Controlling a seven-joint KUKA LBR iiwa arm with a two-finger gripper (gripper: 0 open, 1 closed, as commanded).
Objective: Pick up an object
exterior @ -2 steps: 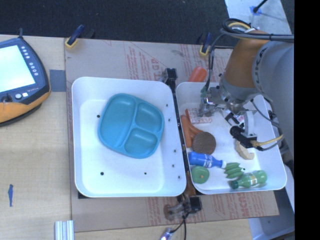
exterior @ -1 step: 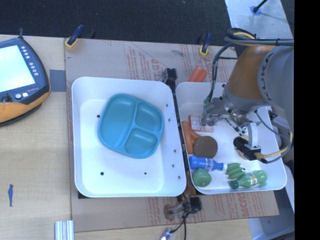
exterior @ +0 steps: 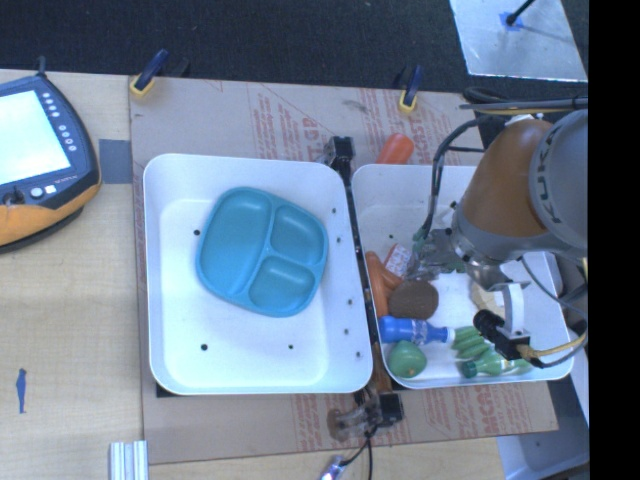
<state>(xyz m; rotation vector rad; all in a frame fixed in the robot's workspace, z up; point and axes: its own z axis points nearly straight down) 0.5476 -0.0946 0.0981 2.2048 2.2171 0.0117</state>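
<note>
Gripper (exterior: 432, 256) is lowered into right bin (exterior: 400, 183), just above brown lump (exterior: 413, 298). Finger state cannot be told. Nothing is seen held; lump lies on bin floor. Grasp and lift judged left.

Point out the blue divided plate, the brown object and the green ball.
blue divided plate (exterior: 262, 252), camera view, middle ridge.
brown object (exterior: 413, 298), camera view, top surface.
green ball (exterior: 407, 359), camera view, its centre.
</note>
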